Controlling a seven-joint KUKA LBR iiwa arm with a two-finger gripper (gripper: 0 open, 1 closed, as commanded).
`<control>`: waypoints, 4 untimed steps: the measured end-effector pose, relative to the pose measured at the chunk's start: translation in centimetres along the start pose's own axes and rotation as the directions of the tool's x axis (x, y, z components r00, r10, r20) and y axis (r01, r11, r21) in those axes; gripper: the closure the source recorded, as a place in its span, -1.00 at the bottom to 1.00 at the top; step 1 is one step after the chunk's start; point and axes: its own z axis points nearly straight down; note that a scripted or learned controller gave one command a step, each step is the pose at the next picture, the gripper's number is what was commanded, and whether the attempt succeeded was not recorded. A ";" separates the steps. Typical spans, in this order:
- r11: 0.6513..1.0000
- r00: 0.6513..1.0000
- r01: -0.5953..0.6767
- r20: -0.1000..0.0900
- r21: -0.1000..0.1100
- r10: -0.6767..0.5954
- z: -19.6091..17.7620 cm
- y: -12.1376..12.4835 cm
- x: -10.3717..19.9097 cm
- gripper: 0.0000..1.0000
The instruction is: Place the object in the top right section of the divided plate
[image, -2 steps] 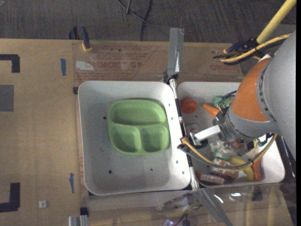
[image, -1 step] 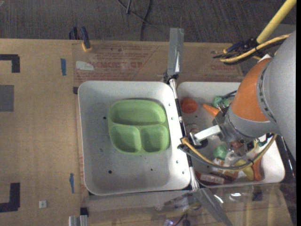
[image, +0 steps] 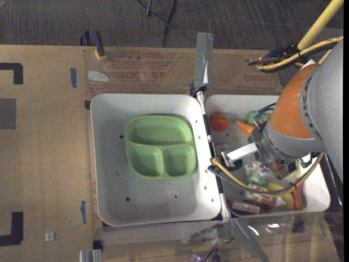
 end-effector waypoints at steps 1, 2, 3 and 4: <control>1.000 1.000 0.009 -0.010 -0.008 -0.009 10.3 12.0 -3.7 1.00; 1.000 1.000 -0.020 -0.015 -0.011 0.020 10.3 11.2 -4.1 1.00; 0.981 0.981 0.195 -0.003 -0.002 -0.195 0.9 2.9 -1.1 1.00; 0.932 0.932 0.361 -0.003 -0.003 -0.361 0.9 -3.4 4.8 1.00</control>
